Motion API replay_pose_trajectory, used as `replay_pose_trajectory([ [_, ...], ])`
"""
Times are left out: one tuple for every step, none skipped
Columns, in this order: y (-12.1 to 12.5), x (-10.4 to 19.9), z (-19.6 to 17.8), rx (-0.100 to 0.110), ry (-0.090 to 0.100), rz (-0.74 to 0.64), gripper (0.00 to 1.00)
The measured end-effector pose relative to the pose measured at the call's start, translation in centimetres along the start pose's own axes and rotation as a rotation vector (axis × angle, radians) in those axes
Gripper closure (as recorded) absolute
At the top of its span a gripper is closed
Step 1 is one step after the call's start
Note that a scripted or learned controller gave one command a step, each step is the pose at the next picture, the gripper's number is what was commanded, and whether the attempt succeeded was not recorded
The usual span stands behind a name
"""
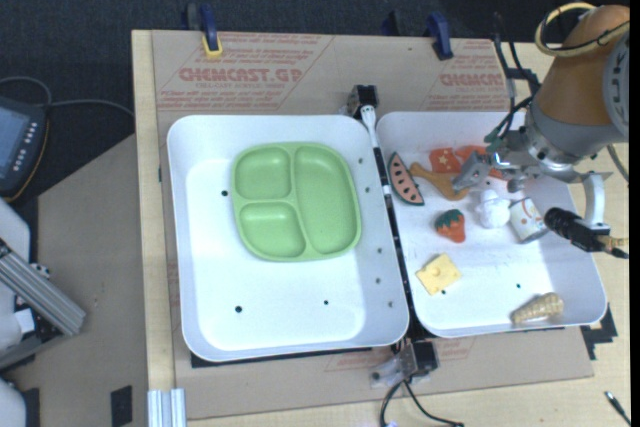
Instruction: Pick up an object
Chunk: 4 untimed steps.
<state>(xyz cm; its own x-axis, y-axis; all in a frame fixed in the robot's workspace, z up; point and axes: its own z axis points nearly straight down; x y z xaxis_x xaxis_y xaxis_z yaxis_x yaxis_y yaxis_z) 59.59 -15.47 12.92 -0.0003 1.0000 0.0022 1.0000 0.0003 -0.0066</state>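
- Nearest the camera, in the right bin [580, 310], an ice-cream cone toy [537, 310] lay by the front rim and a yellow cheese wedge [438, 274] sat a little further in; both were well apart from the arm and looked untouched.
- Further in, a strawberry [451, 224] lay near the middle of the bin, with a small white object [491, 210] just beside it.
- The gripper [487, 168] hung low above that white object; how far it was parted I could not tell, and nothing showed clearly in its hold; I judged the pick not yet made, with descent, closing and lifting left.
- Beyond lay a watermelon slice [403, 179] and an orange-red toy [447, 159]; the left bin [200, 155] held a green divided plate [297, 201].
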Motion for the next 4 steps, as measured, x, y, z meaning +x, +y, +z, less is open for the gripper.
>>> replay_pose_trajectory([
  [0.0,0.1,4.7,-0.001,-0.001,0.000,0.00],
  [0.1,0.0,3.4,-0.008,-0.002,0.001,1.00],
  [-0.4,0.6,-2.7,-0.012,-0.004,0.000,1.00],
  [-0.9,-0.2,-8.5,-0.014,-0.005,0.001,1.00],
])
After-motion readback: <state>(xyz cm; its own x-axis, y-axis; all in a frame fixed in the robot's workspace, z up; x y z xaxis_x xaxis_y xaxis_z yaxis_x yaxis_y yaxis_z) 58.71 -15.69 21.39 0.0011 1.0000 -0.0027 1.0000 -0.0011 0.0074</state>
